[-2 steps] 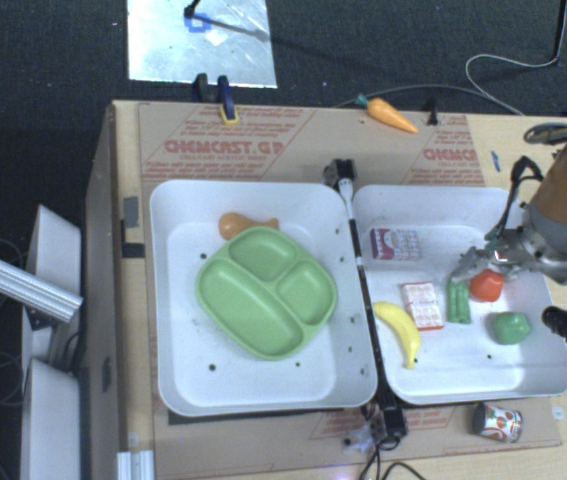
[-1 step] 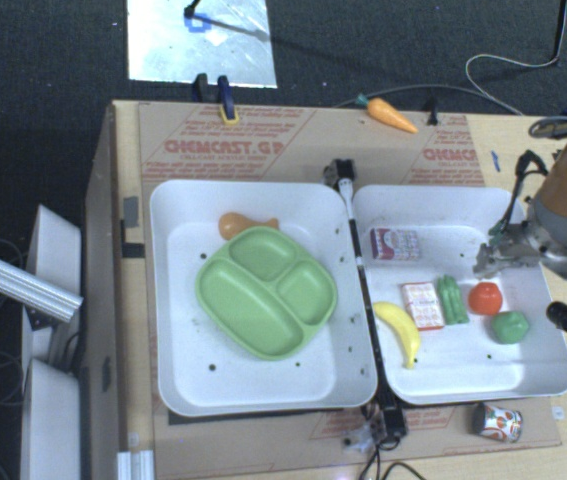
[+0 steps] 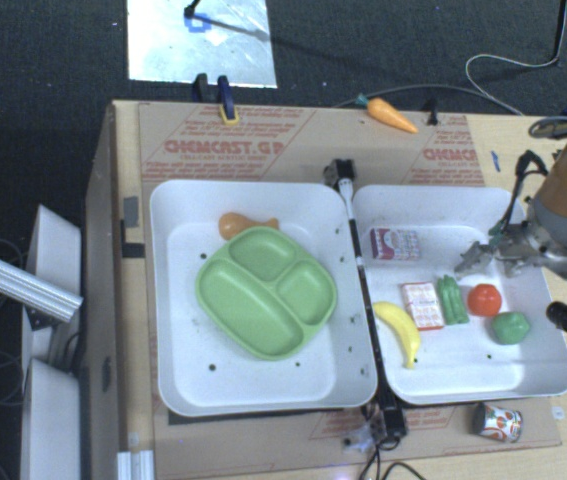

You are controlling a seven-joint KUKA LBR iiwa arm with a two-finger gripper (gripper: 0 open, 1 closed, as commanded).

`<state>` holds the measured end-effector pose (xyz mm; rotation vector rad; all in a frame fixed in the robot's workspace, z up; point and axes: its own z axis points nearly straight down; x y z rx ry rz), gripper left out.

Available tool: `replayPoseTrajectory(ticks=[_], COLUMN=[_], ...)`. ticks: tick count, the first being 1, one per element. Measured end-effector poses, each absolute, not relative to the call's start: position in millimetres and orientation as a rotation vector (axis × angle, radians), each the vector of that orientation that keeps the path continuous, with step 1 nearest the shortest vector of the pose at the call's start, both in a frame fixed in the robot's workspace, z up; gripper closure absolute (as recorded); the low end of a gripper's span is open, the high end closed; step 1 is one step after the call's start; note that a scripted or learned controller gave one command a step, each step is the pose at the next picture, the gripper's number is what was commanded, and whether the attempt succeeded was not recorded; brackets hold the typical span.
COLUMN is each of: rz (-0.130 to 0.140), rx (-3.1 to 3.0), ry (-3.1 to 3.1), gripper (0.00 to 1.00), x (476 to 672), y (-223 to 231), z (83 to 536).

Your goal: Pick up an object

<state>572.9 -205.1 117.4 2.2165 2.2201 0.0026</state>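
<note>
In the right bin (image 3: 563, 368), the gripper (image 3: 478, 259) hovers with fingers spread and nothing held, the red tomato (image 3: 484, 299) lying just below it toward the bin's front.

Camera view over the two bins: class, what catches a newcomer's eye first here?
The big green divided plate dominates the left bin, an orange item peeking out behind it. In the right bin lie a banana, a tomato and green toy food, with the arm's gripper just above them.
</note>
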Motion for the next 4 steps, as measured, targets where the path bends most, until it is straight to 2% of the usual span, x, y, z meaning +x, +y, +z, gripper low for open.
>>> replayPoseTrajectory(ticks=[1, 2, 3, 4], rz=[0.003, 0.004, 0.002, 0.002], rx=[2.215, 2.213, 2.216, 2.216], ry=[2.227, 2.226, 2.221, 2.221], gripper=[0.00, 0.00, 0.00, 0.00], x=[643.0, 669.7, 669.2, 669.4], y=[-174.4, -137.1, -176.0, -191.7], z=[84.3, 85.4, 85.6, 85.8])
